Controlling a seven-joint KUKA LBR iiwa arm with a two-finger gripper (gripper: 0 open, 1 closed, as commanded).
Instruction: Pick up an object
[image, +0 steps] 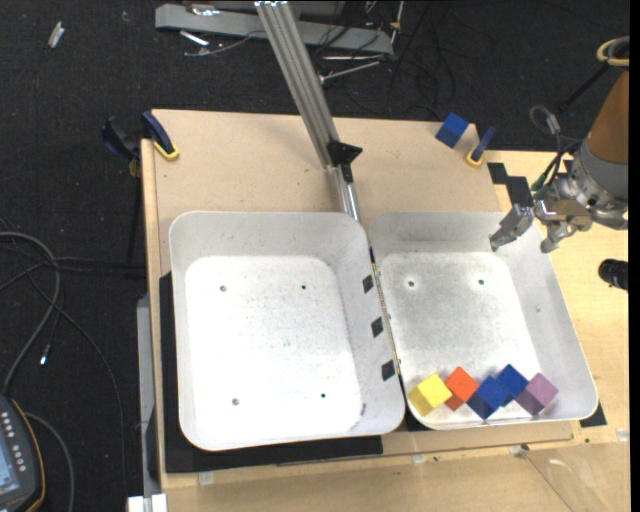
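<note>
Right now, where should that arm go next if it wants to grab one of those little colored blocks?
Probably down toward the right bin's near edge. The open gripper hangs over that bin's far right rim, holding nothing, while the yellow, orange, blue and purple blocks sit clustered along the near edge.

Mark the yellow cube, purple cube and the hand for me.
yellow cube (431, 392), camera view, top face.
purple cube (539, 391), camera view, top face.
hand (532, 230), camera view, midway between the fingertips, over the right bin's far right rim.

Blocks (485, 390) crowd right bin's (440, 290) near wall.
</note>
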